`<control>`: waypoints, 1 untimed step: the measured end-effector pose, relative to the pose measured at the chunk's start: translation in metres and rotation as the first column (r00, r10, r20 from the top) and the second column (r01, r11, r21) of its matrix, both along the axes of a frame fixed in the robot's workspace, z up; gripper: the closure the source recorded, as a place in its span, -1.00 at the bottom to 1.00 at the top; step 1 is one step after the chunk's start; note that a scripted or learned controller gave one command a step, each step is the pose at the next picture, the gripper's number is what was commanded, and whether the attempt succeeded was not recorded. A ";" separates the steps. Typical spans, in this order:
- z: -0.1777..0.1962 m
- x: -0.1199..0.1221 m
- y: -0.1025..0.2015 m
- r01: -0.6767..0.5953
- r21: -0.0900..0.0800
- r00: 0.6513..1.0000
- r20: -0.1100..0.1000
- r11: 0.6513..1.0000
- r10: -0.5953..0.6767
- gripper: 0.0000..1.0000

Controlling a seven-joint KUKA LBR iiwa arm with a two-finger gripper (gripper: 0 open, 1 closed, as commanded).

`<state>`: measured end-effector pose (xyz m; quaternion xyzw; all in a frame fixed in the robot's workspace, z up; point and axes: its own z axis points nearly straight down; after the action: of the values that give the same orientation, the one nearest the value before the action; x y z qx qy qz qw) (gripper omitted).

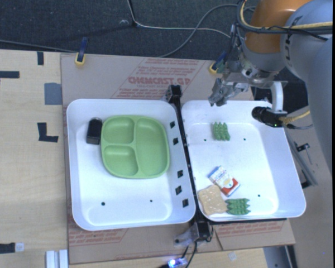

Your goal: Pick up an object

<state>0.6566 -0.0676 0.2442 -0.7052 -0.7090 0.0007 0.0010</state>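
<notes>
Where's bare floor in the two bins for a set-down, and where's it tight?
Left bin: the strip along the near wall, below the green divided plate, is free. The black block touches the plate's left rim.

Right bin: open middle and right, between the small green piece and the near-left cluster: snack packet, cracker, green toy. The gripper hangs over the far-left corner.

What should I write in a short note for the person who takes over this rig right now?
Gripper: above the far rim of the right bin, holding nothing.
Right bin: small green piece close below the gripper; white and red packet, tan cracker and second green piece near the front edge.
Left bin: green divided plate, black object beside it.
Done: nothing picked.
Left: grasp and lift one object.
</notes>
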 end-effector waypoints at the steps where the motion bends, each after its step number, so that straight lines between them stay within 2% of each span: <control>1: -0.001 0.005 0.057 -0.001 0.001 1.000 0.001 1.000 0.001 1.00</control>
<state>0.6620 -0.0105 0.2428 -0.7048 -0.7094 0.0000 0.0010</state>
